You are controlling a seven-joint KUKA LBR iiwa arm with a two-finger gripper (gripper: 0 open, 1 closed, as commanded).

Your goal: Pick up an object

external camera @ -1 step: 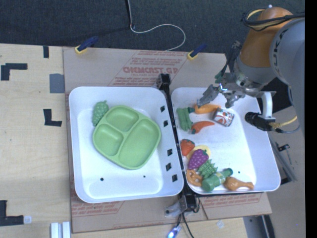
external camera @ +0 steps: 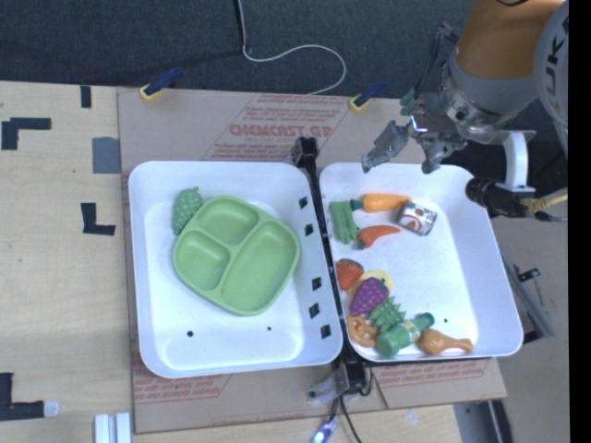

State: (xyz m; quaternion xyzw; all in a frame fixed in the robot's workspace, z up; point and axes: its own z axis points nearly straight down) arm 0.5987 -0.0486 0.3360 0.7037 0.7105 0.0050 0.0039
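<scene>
1. Gripper (external camera: 404, 151) poised above the far rim of the right bin (external camera: 487, 275), fingers spread wide — nothing between them, nothing touched.
2. Grey arm with orange band reaching in from the upper right.
3. Right bin loaded with toy food: a carrot (external camera: 384, 202) and a small can (external camera: 416, 218) nearest the gripper, the can lying tilted just beside the carrot's tip.
4. Below these, green beans (external camera: 343, 221) along the left wall and a second, redder carrot (external camera: 377, 235) next to them.
5. Lower down — a tomato (external camera: 349, 272), purple grapes (external camera: 367, 297), a green cluster (external camera: 395, 329) and an orange-brown squash (external camera: 443, 343) crowded near the front corner.
6. Left bin (external camera: 152, 247) holding a green divided plate (external camera: 236, 257), with a green bunch of grapes (external camera: 186, 208) touching its upper left edge.
</scene>
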